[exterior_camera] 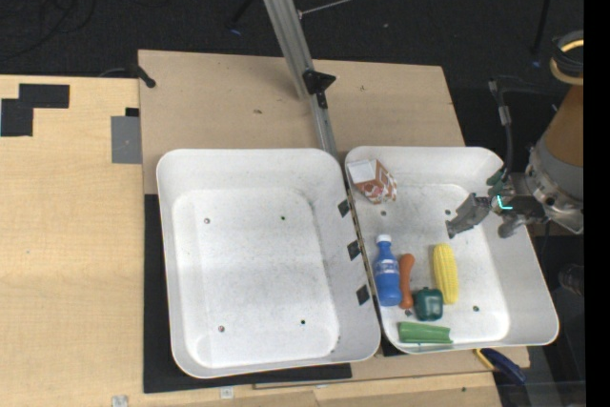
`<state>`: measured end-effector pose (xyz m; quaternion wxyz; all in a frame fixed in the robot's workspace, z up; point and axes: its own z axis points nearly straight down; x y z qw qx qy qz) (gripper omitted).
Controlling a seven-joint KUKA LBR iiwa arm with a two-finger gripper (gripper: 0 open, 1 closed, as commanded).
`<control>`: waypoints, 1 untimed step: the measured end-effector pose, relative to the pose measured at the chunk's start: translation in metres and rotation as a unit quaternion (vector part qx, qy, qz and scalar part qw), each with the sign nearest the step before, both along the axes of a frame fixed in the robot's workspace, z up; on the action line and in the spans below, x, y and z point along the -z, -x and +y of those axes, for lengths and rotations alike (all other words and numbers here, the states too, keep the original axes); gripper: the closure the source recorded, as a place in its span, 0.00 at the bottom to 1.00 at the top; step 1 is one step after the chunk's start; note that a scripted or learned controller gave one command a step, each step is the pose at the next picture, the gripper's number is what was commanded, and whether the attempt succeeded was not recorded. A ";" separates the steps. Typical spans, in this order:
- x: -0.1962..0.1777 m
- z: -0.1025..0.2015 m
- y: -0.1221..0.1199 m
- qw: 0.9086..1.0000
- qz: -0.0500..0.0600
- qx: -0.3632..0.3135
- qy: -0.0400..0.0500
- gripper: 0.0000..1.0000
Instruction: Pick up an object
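My hand (488, 216) is hovering over the right side of the right bin (477, 167), its two dark fingers spread apart and gripping nothing. The things I could pick up are lying left of and nearer than it on the bin's speckled white floor. A small white carton with red print (372, 181) is sitting at the far left. Nearer, a blue bottle with a white cap (386, 272) is lying lengthwise, touching a slim orange carrot (407, 279) on its right. A bumpy yellow corn cob (445, 272) is lying just right of the carrot, closest to my fingers. A small dark green block (428, 304) is resting by the corn's near end, and a long green pod (423, 333) is lying flat along the near rim. The left bin (191, 176) is sitting alongside on the tan wooden desk (229, 100).
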<state>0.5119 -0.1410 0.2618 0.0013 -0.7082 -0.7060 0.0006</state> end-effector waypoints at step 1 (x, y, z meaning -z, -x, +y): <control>0.063 0.005 -0.001 1.000 0.003 -0.001 -0.001 0.00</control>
